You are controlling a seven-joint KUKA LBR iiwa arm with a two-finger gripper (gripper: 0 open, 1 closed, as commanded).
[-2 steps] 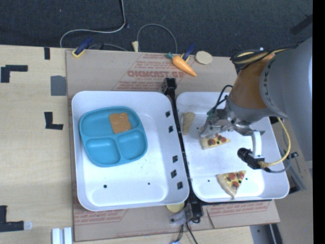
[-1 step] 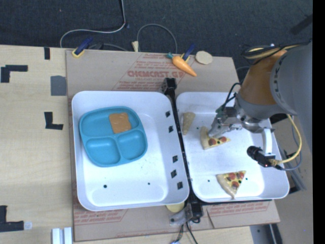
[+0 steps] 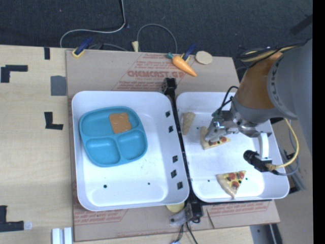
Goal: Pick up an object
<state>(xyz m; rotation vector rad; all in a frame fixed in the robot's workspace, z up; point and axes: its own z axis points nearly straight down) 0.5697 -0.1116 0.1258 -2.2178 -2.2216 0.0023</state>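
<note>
In the right bin (image 3: pixel 203 189) my gripper (image 3: pixel 217 132) hangs low over a toy pizza slice (image 3: pixel 214 141) near the bin's middle, its fingers down at the slice's top edge. A second pizza slice (image 3: pixel 231 181) lies near the bin's front edge. A pale beige wedge (image 3: pixel 188 122) rests by the bin's left wall. The left bin (image 3: pixel 127 187) holds a blue divided plate (image 3: pixel 113 136) with a brown toast piece (image 3: pixel 120 122) in its upper right compartment.
A toy carrot (image 3: pixel 183 66) and a beige disc (image 3: pixel 204 58) lie on the cardboard behind the bins. A black divider (image 3: pixel 176 136) runs between the bins. My arm's orange band (image 3: pixel 256 85) and cables crowd the right bin's far right side.
</note>
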